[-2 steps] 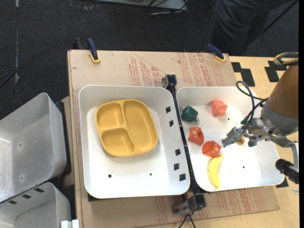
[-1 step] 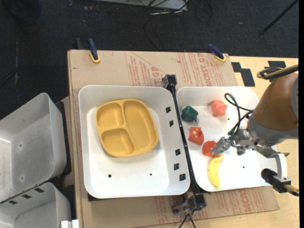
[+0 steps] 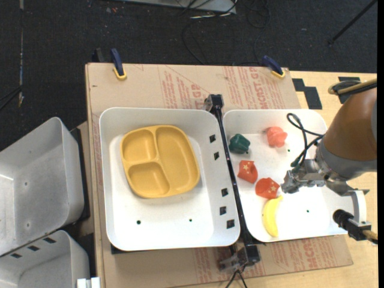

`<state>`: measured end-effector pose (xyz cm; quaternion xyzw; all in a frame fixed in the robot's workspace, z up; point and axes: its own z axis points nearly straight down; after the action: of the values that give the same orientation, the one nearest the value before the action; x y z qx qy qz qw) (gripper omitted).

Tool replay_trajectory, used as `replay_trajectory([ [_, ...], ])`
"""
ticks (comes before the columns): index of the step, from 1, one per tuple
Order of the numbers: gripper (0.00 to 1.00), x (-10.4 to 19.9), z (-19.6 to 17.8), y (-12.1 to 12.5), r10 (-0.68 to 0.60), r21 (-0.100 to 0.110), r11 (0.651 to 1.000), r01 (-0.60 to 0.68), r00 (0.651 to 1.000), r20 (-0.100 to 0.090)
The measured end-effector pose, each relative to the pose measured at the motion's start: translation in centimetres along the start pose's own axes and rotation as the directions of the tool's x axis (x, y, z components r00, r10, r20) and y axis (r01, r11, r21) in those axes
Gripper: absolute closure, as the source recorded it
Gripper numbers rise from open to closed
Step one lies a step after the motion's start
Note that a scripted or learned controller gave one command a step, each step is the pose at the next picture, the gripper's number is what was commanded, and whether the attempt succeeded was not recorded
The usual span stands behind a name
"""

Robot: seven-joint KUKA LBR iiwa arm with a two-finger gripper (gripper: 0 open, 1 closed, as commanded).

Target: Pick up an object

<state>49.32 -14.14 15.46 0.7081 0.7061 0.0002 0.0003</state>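
strawberry (image 3: 267,188), a glossy red lump beside the curved banana (image 3: 272,216), touches the hand (image 3: 290,183), grip unclear.

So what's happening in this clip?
The arm's gripper is down in the right bin, right beside a red toy and just above a banana. Nothing is visibly held. A green piece, a pink piece and another red one lie nearby. The left bin holds a yellow divided plate.

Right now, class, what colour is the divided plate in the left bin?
Yellow: the divided plate, seen clearly in the camera view.
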Motion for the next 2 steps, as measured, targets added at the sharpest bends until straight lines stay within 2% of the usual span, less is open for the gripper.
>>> replay_trajectory([
  [1,1.00,0.3,-6.0,-0.6,-0.006,-0.005,1.000,0.006,1.000,0.001],
  [2,1.00,0.3,-8.6,-0.4,-0.006,-0.004,1.000,0.006,1.000,0.002],
])
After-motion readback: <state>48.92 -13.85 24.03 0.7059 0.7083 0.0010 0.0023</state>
